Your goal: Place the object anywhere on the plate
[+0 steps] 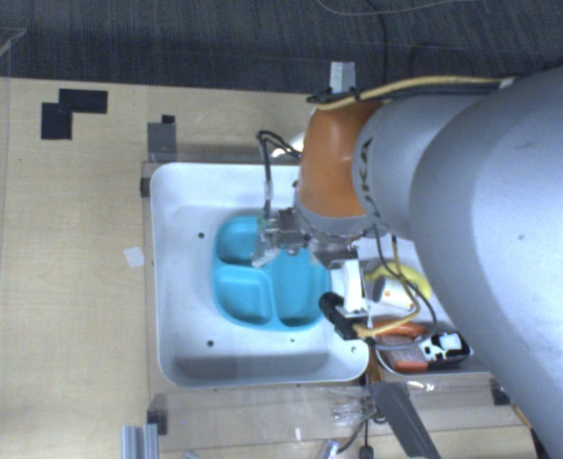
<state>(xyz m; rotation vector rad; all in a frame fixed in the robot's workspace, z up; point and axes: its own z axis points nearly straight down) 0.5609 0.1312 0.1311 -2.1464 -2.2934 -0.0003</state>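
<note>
Reaching in from the right, the grey arm fills much of the view, its orange band sitting just above the wrist. Below that band the gripper hangs over the blue plate, close to the plate's far edge. How wide it stands cannot be told from here: the metal parts at the wrist blur together, and nothing can be made out between them. Whether it touches the plate is also unclear.

The plate is a divided one, with compartments, and it lies in the left white bin, toward that bin's right side. Its left and near compartments show bare blue; the right part is covered by the wrist and its fittings.

The things that might be the object lie in the right bin, mostly hidden under the arm. Just right of the gripper and nearer the viewer there is a yellow item, an orange one below it, and a small black and white piece at the near right. They lie close together; which of them touch cannot be told. All sit outside the plate, to the right of and nearer than the gripper.

A black part of the arm's fittings hangs over the rim between the two bins. The bench is pale wood with black markers at its far left.
</note>
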